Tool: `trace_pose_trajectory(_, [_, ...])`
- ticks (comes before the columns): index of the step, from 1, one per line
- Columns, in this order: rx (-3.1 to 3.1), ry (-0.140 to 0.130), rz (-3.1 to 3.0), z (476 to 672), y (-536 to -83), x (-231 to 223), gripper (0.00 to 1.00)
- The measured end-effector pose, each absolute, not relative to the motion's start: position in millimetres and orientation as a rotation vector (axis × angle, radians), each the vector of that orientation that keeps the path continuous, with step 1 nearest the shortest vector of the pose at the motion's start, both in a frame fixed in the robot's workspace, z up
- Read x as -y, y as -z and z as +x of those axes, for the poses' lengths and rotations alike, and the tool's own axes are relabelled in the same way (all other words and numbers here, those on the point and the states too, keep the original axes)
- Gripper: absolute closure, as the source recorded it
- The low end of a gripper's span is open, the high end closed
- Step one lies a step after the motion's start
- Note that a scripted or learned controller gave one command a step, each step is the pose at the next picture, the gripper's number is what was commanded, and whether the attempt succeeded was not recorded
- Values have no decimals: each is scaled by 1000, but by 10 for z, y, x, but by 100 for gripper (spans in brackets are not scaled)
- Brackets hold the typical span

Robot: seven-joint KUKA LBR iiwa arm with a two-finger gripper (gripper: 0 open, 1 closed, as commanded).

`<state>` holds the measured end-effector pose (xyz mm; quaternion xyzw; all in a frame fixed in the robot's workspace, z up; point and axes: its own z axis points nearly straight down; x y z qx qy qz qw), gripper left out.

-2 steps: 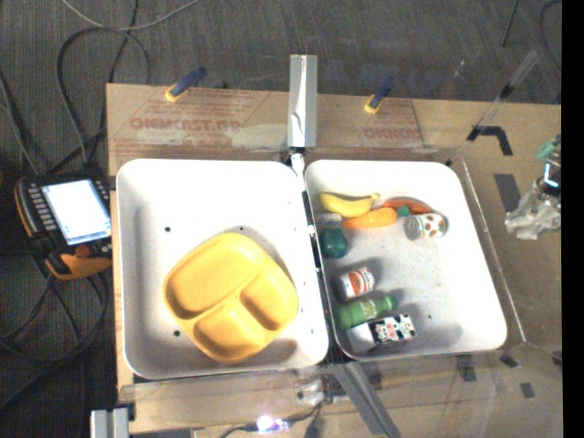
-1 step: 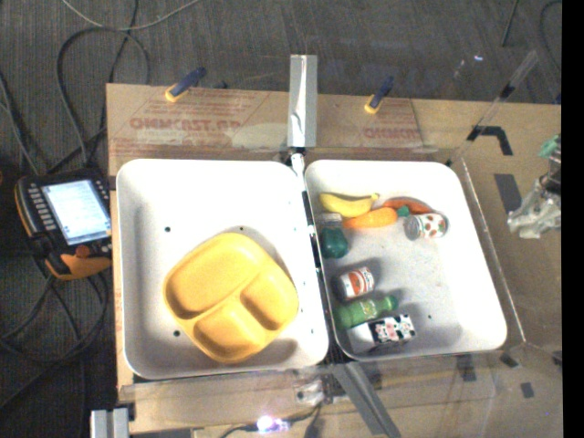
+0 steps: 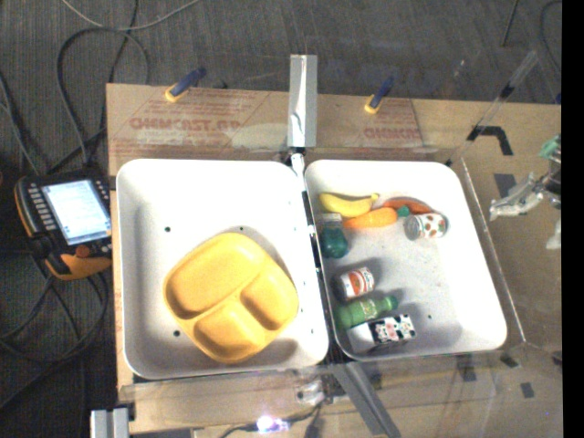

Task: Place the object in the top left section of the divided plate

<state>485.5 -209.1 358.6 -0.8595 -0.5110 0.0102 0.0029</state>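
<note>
Two white bins sit side by side on the brown surface (image 3: 228, 126). In the left bin (image 3: 128, 245) lies the yellow plate (image 3: 233, 295), near the middle and turned a bit. It has three parts: one big part up and to the left, and two smaller parts to the right and at the bottom.

All the small things are in the right bin (image 3: 474, 272), well apart from the plate. At the top is a yellow banana (image 3: 347, 203), with an orange carrot (image 3: 372, 218) just under it and touching it. Beside the carrot is a silver can (image 3: 425, 226). Lower down there is a small dark green thing (image 3: 333, 242) (I cannot tell what it is), then a red can (image 3: 358, 283), a green bottle (image 3: 365, 309) and a little black and white box (image 3: 392, 329), all close together.

The end of the arm (image 3: 522, 197) is out past the right bin, off to the right. It is thin and blurry there, so I cannot tell if the jaws are wide or narrow.
</note>
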Motion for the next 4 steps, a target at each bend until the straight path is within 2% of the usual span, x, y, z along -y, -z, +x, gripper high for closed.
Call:
trace_pose_trajectory(1, [1603, -32, -2695, 4855, -3587, 2091, 0])
trace_pose_trajectory(2, [1727, -15, -2622, 5359, -3790, 2166, 0])
trace_pose_trajectory(3, [1728, -31, -2619, 5373, -3848, 2171, 100])
trace_pose_trajectory(4, [1748, -10, -2599, 4868, -2240, 2118, 100])
